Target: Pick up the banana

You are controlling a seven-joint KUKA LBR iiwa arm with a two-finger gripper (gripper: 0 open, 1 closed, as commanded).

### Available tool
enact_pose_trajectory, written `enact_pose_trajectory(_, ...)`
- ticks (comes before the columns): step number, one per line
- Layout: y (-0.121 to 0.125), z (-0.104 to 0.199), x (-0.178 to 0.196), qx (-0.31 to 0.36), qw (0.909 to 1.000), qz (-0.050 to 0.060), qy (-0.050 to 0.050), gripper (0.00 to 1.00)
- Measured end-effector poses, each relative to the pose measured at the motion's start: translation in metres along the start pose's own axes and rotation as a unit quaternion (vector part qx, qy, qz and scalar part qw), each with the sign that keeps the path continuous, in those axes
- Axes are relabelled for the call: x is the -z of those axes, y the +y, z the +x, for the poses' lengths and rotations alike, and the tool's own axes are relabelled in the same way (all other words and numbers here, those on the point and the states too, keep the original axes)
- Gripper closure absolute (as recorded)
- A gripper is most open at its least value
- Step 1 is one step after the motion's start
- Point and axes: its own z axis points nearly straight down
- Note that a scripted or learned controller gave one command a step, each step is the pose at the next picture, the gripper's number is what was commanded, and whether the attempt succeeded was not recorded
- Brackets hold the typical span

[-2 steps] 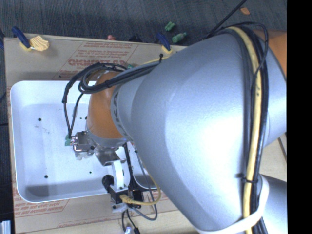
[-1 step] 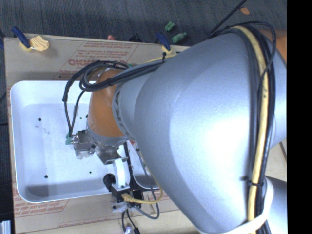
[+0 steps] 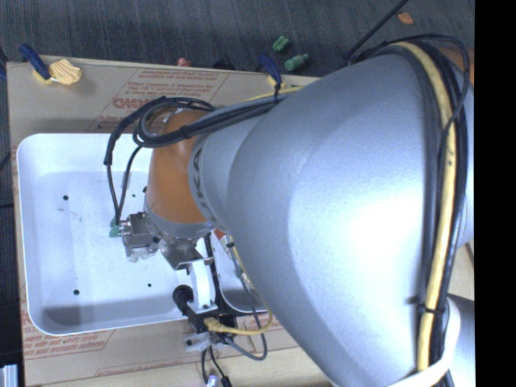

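**Locating the banana before the pick**

Banana position: cannot be determined. No yellow fruit lies on the open floor of the bin around the pincer. By judgement, it sits under the arm's bulk, on the pincer's right-hand side in the camera view. Its long axis and its bearing from the pincer are therefore unknown, and this is the one relation the pick depends on.

Pincer [image 3: 139,240]: low over the left bin [image 3: 48,216], near that bin's right-hand half, below the orange band [image 3: 173,176]. Whether it is open or closed cannot be told, because the wrist hardware hides the working end. Nothing can be seen held in it.

Surroundings, working outward from the pincer:

- Bare white bin floor extends left of the pincer and toward the near rim, marked with a few small dark dots.
- Black cables [image 3: 121,147] loop just above the pincer and run back along the arm.
- A white bracket [image 3: 200,285] trailing wires hangs just behind the pincer, over the near rim.
- The grey arm [image 3: 339,216] covers everything to the pincer's right.
- Printed cardboard [image 3: 161,83] lies beyond the far rim. A yellow clamp pad [image 3: 64,72] sits at its far-left corner — well apart from the pincer, and not the fruit.

Judgement: the pick is not yet made, and the arm itself is the main obstruction to view.
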Motion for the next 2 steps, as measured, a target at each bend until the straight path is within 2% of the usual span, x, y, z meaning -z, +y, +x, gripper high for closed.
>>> enact_pose_trajectory(1,0.000,0.001,0.010,0.004,1.0000,0.002,0.000,1.00)
enact_pose_trajectory(2,-0.023,-0.128,0.048,-0.021,0.9997,-0.011,-0.001,1.00)
